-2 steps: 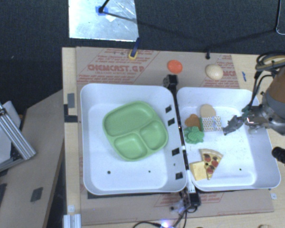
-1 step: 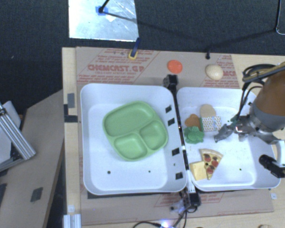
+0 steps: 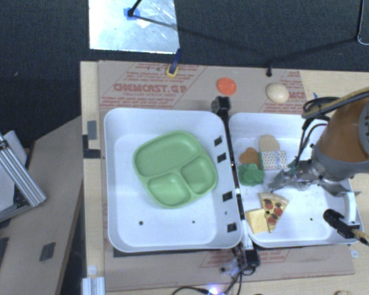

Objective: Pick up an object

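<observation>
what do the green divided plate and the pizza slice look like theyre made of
Green divided plate: likely molded plastic, judging by its even pale colour, soft sheen and rounded compartments. Pizza slice: seemingly a toy, plastic or rubber, with flat painted-looking toppings; too small to be sure.

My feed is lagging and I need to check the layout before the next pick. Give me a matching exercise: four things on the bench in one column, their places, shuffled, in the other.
Things:
1. green divided plate
2. pizza slice toy
3. orange disc
4. green broccoli toy

Places:
A. on the cardboard beyond the bins
B. left bin
C. right bin, near its front edge
D. right bin, beside the divider between the bins

Pairs: 1-B, 2-C, 3-A, 4-D
</observation>
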Robot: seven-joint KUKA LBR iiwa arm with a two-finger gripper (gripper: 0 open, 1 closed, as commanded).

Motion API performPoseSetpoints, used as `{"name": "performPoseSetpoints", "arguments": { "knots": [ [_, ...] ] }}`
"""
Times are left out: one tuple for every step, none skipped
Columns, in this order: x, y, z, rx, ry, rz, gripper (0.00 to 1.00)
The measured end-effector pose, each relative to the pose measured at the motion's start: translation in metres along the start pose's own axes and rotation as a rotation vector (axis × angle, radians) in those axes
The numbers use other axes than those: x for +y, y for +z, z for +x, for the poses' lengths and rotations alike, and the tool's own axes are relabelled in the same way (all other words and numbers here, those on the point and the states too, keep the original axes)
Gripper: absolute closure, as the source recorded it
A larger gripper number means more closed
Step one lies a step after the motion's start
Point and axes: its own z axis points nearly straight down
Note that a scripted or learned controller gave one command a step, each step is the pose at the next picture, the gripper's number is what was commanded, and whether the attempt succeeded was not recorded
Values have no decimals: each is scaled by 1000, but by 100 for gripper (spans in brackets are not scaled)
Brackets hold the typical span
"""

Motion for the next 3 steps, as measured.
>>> {"name": "performPoseSetpoints", "arguments": {
  "knots": [
    [2,-14,-1,-2,0,-6,100],
    [12,-63,-1,-3,-3,-9,100],
    [19,-108,-2,-3,-4,-10,100]
  ]
}}
